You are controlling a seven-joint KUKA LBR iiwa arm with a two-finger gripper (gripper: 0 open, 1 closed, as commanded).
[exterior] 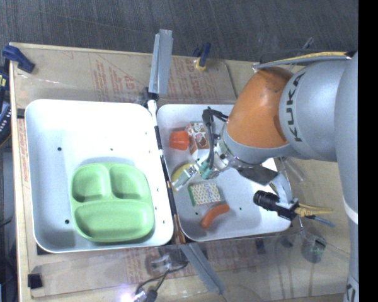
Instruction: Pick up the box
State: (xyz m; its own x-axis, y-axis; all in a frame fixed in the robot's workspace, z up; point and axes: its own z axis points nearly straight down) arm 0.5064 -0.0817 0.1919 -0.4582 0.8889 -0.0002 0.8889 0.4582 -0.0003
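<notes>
The box (205,193) lies flat in the right bin (252,228), long axis slanting up-right. The arm hides the pincer (208,164); I cannot tell its state.

A wooden bench (82,74) stands on dark grey carpet (176,11). Blue clamps grip its far edge (203,55) and left corner (16,56). A grey metal bar (160,61) lies across it (tilted slightly). Light glares near the front edge (123,291).

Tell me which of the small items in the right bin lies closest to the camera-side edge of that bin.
The orange sausage-shaped item. It lies below the green patterned box, nearest the bin's lower rim; the orange-red piece sits far higher.
</notes>
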